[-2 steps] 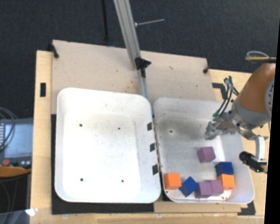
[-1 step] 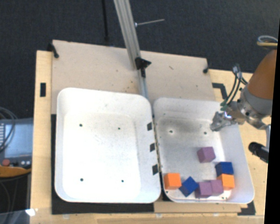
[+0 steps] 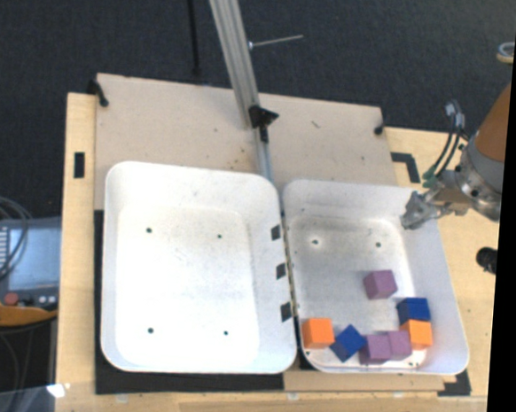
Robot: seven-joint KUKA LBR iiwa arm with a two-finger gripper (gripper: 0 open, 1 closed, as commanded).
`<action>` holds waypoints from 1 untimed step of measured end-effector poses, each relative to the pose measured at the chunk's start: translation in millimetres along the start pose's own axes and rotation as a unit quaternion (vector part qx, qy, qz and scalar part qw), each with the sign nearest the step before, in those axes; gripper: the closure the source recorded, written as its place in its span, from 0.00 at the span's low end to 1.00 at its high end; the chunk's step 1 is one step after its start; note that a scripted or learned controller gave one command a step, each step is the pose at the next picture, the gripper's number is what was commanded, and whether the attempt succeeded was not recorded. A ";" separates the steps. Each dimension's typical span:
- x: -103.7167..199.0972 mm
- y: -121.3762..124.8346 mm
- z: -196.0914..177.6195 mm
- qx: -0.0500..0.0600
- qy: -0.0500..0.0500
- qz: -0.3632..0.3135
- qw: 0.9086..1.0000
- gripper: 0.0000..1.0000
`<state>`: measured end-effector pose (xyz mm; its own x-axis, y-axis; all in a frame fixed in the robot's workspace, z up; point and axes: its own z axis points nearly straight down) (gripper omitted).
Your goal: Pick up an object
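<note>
The right bin [image 3: 347, 199] holds several foam blocks near its front. A purple cube [image 3: 380, 284] lies alone in the middle right. Along the front edge sit an orange block [image 3: 319, 332], a blue block [image 3: 349, 342], a purple block [image 3: 385, 348], another orange block [image 3: 420, 332] and a blue block [image 3: 413, 309]. My gripper [image 3: 417, 210] hangs over the bin's back right rim, well behind the blocks, with nothing seen in it.
The left bin [image 3: 191, 266] lies beside the right one. A slanted metal rail [image 3: 238, 61] rises from between the bins at the back. A pendant with cables [image 3: 22, 267] sits off the bench at the left.
</note>
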<state>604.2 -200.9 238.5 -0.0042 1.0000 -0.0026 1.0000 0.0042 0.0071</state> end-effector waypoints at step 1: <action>54.3 5.4 1.9 0.003 0.002 -0.001 1.000 1.00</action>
<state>609.4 -146.6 236.5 -0.0062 1.0000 0.0007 1.0000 0.0062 0.0017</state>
